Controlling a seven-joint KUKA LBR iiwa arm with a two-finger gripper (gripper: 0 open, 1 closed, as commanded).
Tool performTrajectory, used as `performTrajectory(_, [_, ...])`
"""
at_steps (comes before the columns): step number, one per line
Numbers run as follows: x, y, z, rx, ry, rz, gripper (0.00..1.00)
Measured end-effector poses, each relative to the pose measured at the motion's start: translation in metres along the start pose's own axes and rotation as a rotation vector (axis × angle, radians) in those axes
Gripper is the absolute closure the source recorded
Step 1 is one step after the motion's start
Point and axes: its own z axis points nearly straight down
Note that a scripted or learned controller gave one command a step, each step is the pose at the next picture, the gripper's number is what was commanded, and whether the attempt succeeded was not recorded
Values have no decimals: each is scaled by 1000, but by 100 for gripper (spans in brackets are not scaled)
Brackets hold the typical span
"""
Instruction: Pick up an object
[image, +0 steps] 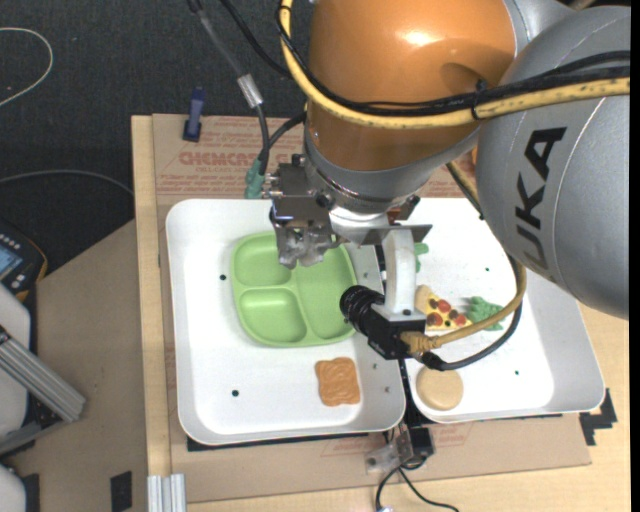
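- Camera view: end effector (303, 243) at frame center over green tray (290, 290); its opening can't be told.
- Arm hides pizza slice (440, 312) partly.

Lighting was bright and even from overhead. A strong glare patch sat on the arm's orange band (410, 50). The white bins (200, 330) were near overexposed, with soft shadows only. The close-up arm looked slightly soft; the bench stayed sharp.

Fixed overhead camera; slanted downward; both bins (200, 330) framed
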Motion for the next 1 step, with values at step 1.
performTrajectory(1, [2, 1, -124, -23, 10, 4, 100])
